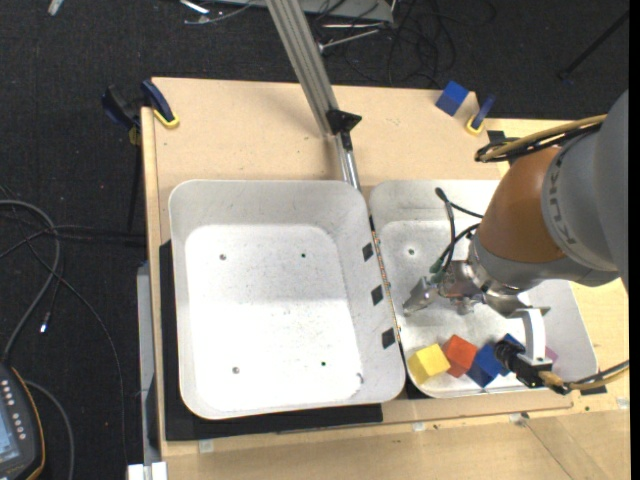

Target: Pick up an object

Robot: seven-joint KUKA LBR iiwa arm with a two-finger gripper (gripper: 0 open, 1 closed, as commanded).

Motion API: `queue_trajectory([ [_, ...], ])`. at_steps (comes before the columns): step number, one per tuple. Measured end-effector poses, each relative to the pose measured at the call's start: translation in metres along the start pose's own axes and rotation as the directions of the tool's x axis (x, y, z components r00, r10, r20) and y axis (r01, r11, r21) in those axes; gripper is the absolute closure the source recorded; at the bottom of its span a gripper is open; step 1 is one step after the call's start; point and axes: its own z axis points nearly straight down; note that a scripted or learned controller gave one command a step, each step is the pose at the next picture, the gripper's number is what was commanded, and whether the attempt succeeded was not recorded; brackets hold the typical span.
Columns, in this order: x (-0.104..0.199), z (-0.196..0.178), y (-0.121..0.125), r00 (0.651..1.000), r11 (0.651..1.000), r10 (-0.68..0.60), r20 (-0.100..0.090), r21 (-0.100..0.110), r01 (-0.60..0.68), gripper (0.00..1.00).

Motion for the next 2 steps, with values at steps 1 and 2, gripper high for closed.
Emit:
queue_trajectory([
  [1,-0.004,-0.001,0.094,1.0,1.0,0.0,0.004,-0.009,0.0,0.0],
  [2,0.042,-0.106,0.114,1.0,1.0,-0.002,0.002,-0.013,0.002,0.0],
])
